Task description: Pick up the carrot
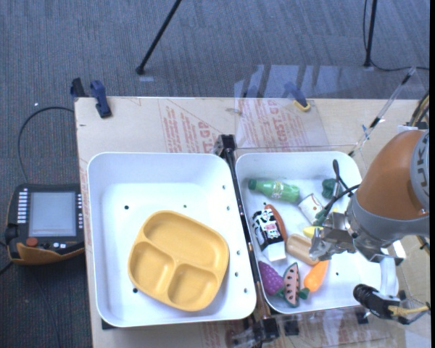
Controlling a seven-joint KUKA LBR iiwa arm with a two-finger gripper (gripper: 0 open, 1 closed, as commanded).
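**The Carrot Is Not Picked Up Yet**

The carrot (316, 275) lies flat in the right bin (293, 158), near its bottom wall. The hand (325, 246) hangs just above it, at about 1 o'clock from it. I cannot tell how the hand is set. The grab is left to do, I think. A watermelon slice (293, 284) crowds the carrot at 8 o'clock. There is bare floor at 3 o'clock.
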